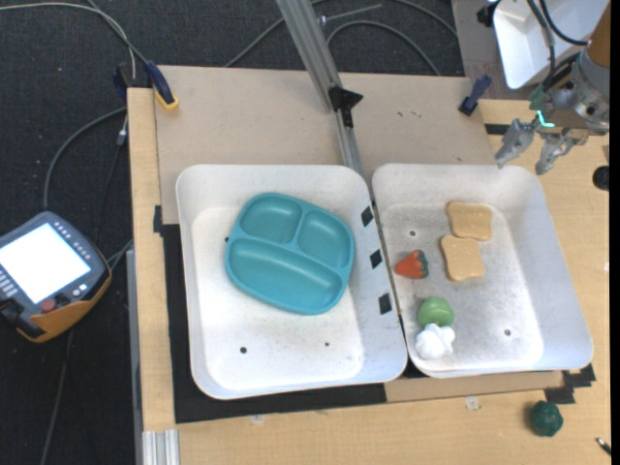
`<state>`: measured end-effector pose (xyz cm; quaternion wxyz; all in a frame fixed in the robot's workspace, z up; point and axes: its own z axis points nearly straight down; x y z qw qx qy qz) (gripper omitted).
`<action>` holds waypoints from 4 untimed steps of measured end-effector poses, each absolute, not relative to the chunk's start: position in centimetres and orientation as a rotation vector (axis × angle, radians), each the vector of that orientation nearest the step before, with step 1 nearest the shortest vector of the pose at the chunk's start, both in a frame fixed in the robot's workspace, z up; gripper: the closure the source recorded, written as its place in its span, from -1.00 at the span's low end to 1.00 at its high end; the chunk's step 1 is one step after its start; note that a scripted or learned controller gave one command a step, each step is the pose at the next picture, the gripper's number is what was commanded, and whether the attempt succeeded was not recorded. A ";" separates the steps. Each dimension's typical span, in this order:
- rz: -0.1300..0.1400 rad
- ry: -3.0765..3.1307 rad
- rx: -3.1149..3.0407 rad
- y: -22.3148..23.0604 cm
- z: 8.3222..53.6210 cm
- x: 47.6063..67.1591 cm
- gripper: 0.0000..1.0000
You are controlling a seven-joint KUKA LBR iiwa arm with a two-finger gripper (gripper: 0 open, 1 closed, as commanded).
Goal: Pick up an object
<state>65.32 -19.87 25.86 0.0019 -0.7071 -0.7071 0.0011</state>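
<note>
Hovering open and empty, pincer (pixel 531 153) above upright-lying toast slices (pixel 469 221)

Teal plate (pixel 290 253) smooth matt plastic; white bins (pixel 208 356) matt, speckled; bench (pixel 242 114) pale wood; pole (pixel 305 27) brushed metal.

Robotics lab. Plywood tabletop (pixel 252 114) with clamps at corners, two white bins (pixel 281 356) taped down, aluminium camera pole (pixel 308 37) overhead, loose cables on dark carpet (pixel 58 85), teach pendant (pixel 44 274) with lit screen on floor at left.
</note>
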 end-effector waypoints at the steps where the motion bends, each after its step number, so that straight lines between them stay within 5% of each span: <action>1: 0.000 -2.223 -2.220 -19.9 26.1 65.4 -1.00; 2: 0.004 -2.221 -2.216 -19.4 20.8 66.4 -1.00; 4: 0.002 -2.221 -2.218 -18.9 9.2 65.0 -1.00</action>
